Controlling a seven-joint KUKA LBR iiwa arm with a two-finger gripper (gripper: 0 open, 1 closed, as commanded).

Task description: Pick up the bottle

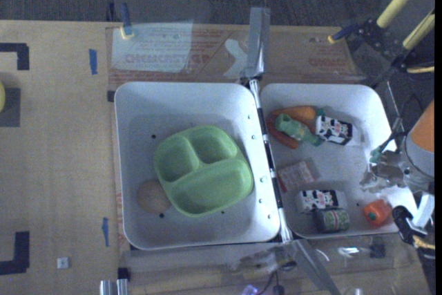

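The bottle (pixel 295 128) is green and lies on its side in the far-left part of the right bin (pixel 359 97), pressed up against an orange carrot-like toy (pixel 298 113) on its far side and touching a small cow-print carton (pixel 334 129) on its right. To take it cleanly, the end effector (pixel 382 170) would best come down over the bottle's body with its fingers set across the narrow width, on the side away from the carrot, so that neither neighbour gets pinched along with it. The arm (pixel 421 141) reaches in from the right, its orange band above the wrist at the frame edge, and the end effector hangs over the right side of that bin, well apart from the bottle; whether it is open or closed I cannot tell. A second carton (pixel 318 200), a dark can (pixel 333 219) and a small orange fruit (pixel 377 212) sit along the near side.
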